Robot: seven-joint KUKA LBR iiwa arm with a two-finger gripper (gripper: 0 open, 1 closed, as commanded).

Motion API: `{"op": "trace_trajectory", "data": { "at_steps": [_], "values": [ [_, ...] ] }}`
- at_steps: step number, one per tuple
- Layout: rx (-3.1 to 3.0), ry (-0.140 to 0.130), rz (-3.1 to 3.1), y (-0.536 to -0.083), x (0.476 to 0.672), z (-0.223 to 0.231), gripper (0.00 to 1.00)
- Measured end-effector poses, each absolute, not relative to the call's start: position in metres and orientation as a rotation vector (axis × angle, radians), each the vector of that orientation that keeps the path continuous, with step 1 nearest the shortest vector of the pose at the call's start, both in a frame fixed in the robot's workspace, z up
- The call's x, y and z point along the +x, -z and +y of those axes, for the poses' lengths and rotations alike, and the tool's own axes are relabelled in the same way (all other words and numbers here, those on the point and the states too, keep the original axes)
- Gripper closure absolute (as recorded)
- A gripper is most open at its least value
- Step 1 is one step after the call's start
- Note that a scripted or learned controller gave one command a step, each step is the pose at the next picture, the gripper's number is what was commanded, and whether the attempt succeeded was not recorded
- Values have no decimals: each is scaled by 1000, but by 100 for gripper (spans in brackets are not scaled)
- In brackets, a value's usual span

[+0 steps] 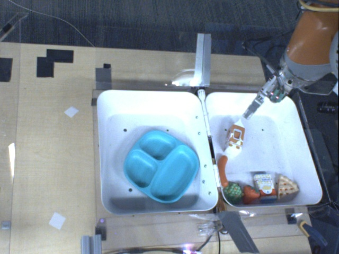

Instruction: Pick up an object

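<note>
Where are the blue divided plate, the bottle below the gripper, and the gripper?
blue divided plate (161, 165): camera view, on its central ridge.
bottle (234, 138): camera view, on its label.
gripper (249, 113): camera view, at its fingertips.

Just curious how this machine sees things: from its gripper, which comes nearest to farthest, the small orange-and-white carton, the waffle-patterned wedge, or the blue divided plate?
1. Small orange-and-white carton, right bin, just below the gripper.
2. Waffle-patterned wedge, right bin's lower right corner.
3. Blue divided plate, left bin.
</note>
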State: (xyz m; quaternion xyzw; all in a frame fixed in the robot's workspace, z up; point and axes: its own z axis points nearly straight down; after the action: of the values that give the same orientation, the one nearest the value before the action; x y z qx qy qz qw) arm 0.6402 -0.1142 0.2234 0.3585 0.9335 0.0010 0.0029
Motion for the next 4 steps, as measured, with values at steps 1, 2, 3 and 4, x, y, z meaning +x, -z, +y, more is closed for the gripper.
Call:
{"op": "trace_trajectory", "data": {
  "at_steps": [1,2,3,4],
  "values": [
    [1139,-4,2923,-95,622,-96,0],
    [1307,-11,2836,-90,566,-96,0],
    [1309,-15,2833,-98,568,-96,100],
    [1877,0,2518,-182,615,-55,100]
  ]
}}
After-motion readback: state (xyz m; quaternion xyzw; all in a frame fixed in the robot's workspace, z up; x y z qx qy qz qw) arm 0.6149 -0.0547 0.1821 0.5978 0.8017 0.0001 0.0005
